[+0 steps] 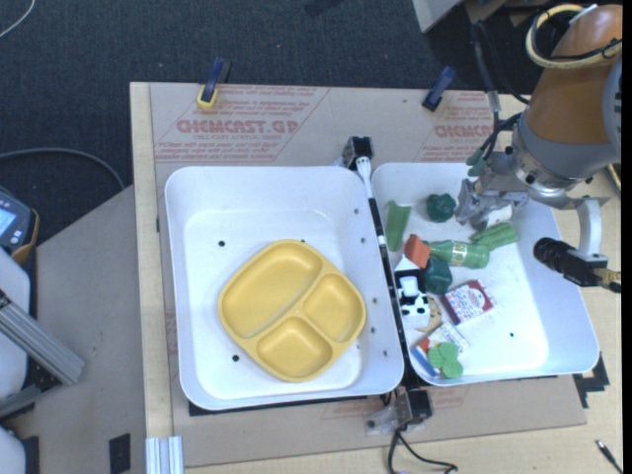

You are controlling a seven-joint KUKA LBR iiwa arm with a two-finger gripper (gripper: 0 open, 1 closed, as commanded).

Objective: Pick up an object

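The right bin (565, 316) holds several small items. A dark green round piece (440, 206) lies near its back, and a light green flat piece (397, 225) leans by the left wall. An orange block (417, 251), a green bottle (464, 255) and a long green piece (496, 234) sit in the middle. Nearer the front are a red packet (467, 301), a black-and-white item (415, 300) and a green leafy toy (447, 361). My gripper (481, 212) hangs low over the back middle of this bin, between the round piece and the long green piece.
The left bin (196, 215) holds a yellow divided plate (291, 309). A black divider rail (378, 240) runs between the bins. The arm's grey body (568, 136) looms over the right bin's back right. A black cylinder (563, 257) juts over the right wall.
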